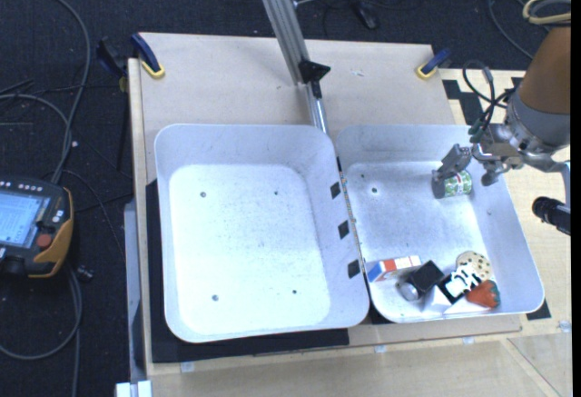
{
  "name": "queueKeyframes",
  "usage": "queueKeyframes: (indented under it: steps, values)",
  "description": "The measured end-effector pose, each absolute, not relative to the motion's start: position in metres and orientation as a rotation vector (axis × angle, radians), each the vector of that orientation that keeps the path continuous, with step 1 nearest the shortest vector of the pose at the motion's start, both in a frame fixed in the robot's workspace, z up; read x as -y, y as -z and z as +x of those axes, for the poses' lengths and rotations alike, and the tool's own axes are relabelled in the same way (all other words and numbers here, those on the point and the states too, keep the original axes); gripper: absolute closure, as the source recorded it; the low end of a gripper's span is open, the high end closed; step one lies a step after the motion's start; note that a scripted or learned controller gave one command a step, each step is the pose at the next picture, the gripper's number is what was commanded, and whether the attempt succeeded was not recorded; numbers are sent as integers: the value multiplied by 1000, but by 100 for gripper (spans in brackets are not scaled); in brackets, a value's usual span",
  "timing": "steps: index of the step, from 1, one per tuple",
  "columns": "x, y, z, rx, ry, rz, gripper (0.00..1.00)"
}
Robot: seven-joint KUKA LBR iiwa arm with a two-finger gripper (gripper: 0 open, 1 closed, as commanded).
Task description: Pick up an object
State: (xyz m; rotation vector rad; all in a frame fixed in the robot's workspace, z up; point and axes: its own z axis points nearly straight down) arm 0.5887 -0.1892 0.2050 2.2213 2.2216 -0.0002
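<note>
You have one worktop (227, 77), pale wood, with two blue-and-yellow clamps on its far edge, one at the far left corner (145, 56) and one toward the far right (432, 64). It carries two white bins side by side. The left bin (172, 204) has a wide bare floor, open on all sides. The right bin (399, 150) holds everything: its far half is mostly free apart from one item, while its near edge is crowded.

One arm (545, 77) comes in over the right bin's right rim. Its hand (451, 175) sits low near the bin's far right part, and a small green-and-white object (459, 185) lies right at the fingers; you cannot tell whether the fingers are spread or pinching it.

Along the near edge you can count four small things: a red, white and blue block (393, 267), a black and grey piece (419, 281), a black-and-white spotted item (465, 275), and a red one (485, 295) in the near right corner, all packed close together.
</note>
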Motion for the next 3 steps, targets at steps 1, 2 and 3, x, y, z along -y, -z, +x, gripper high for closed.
queueKeyframes:
  steps: [1, 2, 3]
  values:
    - [197, -157, 645, -2226, 4, 2223, 0]
    - [197, -160, 646, -2222, 0, 2221, 0]
    - [197, -170, 646, -2222, 0, 2219, 100]
